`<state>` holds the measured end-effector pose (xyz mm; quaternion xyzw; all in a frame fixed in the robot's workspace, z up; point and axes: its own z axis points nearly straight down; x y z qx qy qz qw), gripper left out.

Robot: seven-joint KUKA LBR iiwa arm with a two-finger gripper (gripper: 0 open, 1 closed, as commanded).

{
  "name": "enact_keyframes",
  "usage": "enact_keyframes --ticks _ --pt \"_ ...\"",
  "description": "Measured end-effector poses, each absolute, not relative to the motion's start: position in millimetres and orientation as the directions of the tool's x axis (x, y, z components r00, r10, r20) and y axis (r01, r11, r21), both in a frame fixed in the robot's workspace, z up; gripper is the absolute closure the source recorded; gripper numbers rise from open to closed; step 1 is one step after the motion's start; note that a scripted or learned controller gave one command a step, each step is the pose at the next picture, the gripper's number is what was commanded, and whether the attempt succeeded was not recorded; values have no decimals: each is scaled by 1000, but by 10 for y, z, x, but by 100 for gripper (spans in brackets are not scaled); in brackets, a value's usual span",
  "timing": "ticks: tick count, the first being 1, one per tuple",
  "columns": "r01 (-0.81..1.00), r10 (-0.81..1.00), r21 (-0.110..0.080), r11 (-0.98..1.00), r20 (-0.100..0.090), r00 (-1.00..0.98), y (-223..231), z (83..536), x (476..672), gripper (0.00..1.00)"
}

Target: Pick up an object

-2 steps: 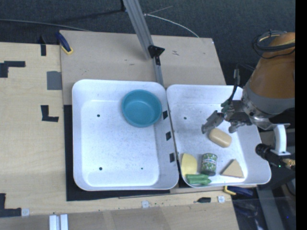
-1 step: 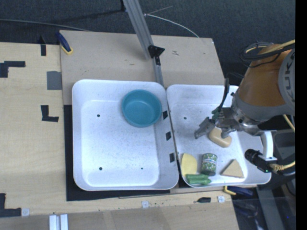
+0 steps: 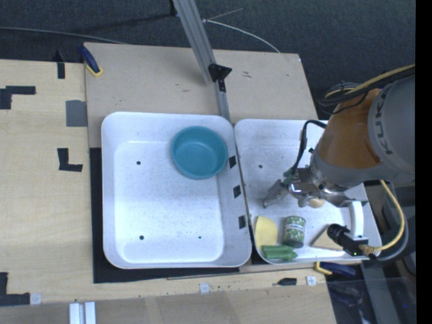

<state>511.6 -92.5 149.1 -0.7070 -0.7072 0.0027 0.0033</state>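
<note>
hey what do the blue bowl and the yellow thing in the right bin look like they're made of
Blue bowl: probably plastic, smooth and evenly coloured, with a soft sheen and a thin rim. Yellow thing: possibly foam or sponge, since it looks matte and soft-edged, though the view is too coarse to be sure.

Legible text: partial dark letters "KU" on the grey robot arm casing [image 3: 399, 123], right of frame; no other marking can be read.

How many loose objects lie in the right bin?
3, all near its front edge: a yellow sponge, a green can to the right of it, and a green pepper in front of both. The arm may hide others.
</note>
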Motion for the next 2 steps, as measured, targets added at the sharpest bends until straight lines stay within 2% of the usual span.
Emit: enact_keyframes --ticks 1,2 --pt "1000 1000 -1 0 -1 0 -988 894 5132 0" --pt "1000 1000 -1 1 -2 -1 -988 1017 5134 100"
